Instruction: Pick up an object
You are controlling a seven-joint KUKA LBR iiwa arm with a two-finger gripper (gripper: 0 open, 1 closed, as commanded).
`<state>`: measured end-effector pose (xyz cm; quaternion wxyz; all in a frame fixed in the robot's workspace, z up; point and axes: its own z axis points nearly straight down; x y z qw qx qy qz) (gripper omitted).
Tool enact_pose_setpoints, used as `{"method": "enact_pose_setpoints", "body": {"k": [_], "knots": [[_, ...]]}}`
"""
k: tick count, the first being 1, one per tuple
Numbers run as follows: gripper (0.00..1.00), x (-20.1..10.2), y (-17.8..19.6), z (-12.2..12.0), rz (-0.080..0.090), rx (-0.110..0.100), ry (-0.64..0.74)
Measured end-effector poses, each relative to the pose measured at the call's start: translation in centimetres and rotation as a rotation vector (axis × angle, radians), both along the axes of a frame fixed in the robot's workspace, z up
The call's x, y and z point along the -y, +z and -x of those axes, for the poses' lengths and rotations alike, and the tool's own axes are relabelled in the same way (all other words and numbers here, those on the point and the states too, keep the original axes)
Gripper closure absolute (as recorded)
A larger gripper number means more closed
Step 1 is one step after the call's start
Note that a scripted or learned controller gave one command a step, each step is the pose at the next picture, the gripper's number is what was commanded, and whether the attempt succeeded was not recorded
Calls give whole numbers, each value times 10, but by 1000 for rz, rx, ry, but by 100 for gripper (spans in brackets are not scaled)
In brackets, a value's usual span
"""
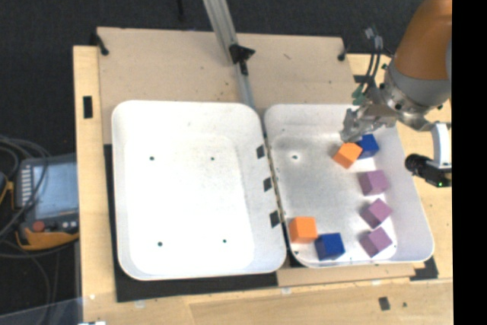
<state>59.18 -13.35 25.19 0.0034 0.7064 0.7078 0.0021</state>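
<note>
My gripper [356, 135] hangs over the upper middle of the right bin [304, 135], just above an orange block [348, 155] and a blue block [367, 144] that sit touching each other. The orange block lies right under the fingertips; nothing shows plainly between the fingers. Three purple blocks lie down the bin's right side: one [372, 182], one [375, 212], one [376, 241]. A second orange block [303, 228] and a second blue block [329, 246] rest near the bin's front edge.
The left bin [186, 186] lies beside the right one. A slanted metal pole [217, 7] rises from behind the bins' shared edge. A pendant with a screen [47, 194] and cables sits off the bench's left side.
</note>
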Motion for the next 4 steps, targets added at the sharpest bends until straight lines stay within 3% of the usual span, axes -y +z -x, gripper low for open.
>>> {"method": "enact_pose_setpoints", "body": {"k": [2, 4], "knots": [[100, -93, -6, 14, -4, -7, 5], [100, -209, -13, 32, -3, -9, 5]]}}
